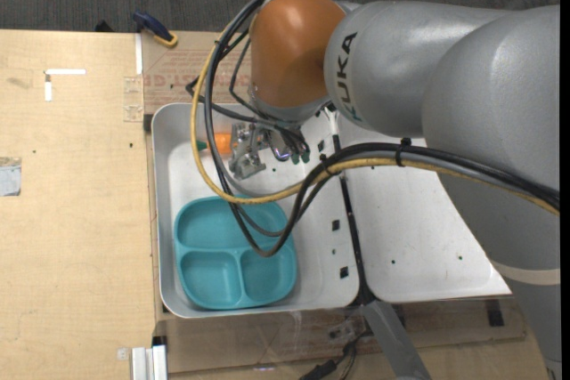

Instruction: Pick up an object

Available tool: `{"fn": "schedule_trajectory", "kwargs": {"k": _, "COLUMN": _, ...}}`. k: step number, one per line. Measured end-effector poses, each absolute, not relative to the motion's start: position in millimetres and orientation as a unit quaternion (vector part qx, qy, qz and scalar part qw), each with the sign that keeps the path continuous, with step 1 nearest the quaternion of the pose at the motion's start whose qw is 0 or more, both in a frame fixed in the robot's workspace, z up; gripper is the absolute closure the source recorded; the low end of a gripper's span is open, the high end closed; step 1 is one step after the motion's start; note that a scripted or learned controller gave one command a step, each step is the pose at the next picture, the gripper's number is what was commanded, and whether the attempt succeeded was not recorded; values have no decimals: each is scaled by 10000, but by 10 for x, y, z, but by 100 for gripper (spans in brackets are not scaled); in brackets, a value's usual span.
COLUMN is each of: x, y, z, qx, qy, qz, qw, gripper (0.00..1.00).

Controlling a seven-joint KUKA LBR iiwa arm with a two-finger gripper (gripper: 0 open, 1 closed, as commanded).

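A teal divided plate (pixel 234 254) with three compartments lies in the near part of the left white bin (pixel 165 191). A small orange object (pixel 219 141) shows at the far side of that bin, mostly hidden behind the cables and the arm. My gripper (pixel 247 157) hangs over the far middle of the left bin, just right of the orange object and beyond the plate. The wrist and a loop of yellow and black cables cover much of it.
The right white bin (pixel 419 236) lies under the big grey arm. A wooden board (pixel 71 191) covers the bench to the left. A blue and yellow clamp (pixel 153 27) lies beyond the bins on dark floor.
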State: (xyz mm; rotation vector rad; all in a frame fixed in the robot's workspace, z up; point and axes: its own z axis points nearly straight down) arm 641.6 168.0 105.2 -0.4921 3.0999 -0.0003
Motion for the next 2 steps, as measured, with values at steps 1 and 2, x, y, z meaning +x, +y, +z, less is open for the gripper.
{"fn": "schedule_trajectory", "kwargs": {"k": 1, "x": 6141, "y": 1314, "z": 2195, "qx": -2054, "qy": 9787, "qz": -2, "qw": 38, "gripper": 100}}
{"fn": "schedule_trajectory", "kwargs": {"k": 2, "x": 5975, "y": 1635, "z": 2537, "qx": -177, "qy": 9998, "qz": 2, "qw": 27, "gripper": 100}}
